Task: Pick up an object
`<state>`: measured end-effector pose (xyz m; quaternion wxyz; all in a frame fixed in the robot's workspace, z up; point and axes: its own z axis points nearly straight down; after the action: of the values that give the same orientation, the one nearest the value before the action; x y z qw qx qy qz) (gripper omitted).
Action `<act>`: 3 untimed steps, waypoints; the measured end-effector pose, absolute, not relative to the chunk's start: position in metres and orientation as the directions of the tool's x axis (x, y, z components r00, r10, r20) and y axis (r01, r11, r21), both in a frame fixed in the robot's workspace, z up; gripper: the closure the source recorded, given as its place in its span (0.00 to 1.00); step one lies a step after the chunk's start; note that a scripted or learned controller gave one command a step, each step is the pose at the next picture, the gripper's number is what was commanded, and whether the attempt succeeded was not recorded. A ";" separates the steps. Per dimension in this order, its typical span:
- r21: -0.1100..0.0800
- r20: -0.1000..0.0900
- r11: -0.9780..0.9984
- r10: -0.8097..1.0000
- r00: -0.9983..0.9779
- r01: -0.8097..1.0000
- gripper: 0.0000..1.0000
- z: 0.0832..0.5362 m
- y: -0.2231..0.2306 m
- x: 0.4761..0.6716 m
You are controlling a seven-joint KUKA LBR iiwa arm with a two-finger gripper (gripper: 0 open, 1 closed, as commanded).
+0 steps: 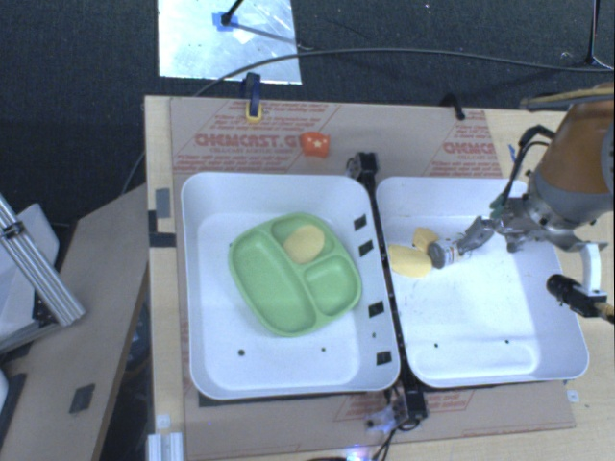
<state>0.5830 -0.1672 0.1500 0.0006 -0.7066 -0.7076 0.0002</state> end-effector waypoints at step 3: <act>0.006 -0.002 0.004 1.000 -0.004 1.000 1.00 0.167 -0.167 0.589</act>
<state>0.5894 -0.1666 0.1666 -0.0028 -0.7056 -0.7086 -0.0016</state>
